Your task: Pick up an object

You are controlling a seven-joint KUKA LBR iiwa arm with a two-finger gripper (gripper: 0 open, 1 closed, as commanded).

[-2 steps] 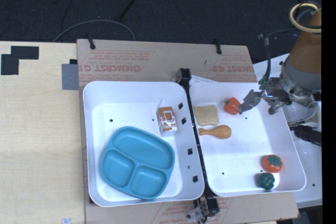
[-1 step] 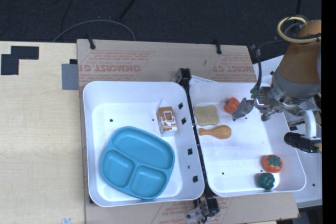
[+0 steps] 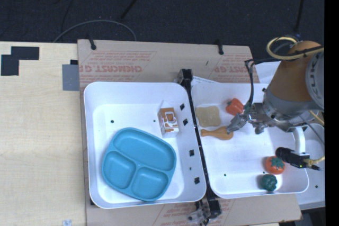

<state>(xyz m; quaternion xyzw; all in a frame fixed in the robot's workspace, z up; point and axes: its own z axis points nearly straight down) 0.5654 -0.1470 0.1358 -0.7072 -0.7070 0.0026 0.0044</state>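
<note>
Camera view, nearest first: a tomato-like toy (image 3: 274, 164) and a green toy (image 3: 269, 182) sit in the right bin (image 3: 238, 188). Farther back, the tool (image 3: 235, 125) hangs open directly over the wooden spoon (image 3: 217, 134), whose long axis runs left-right beneath the fingertips.
</note>
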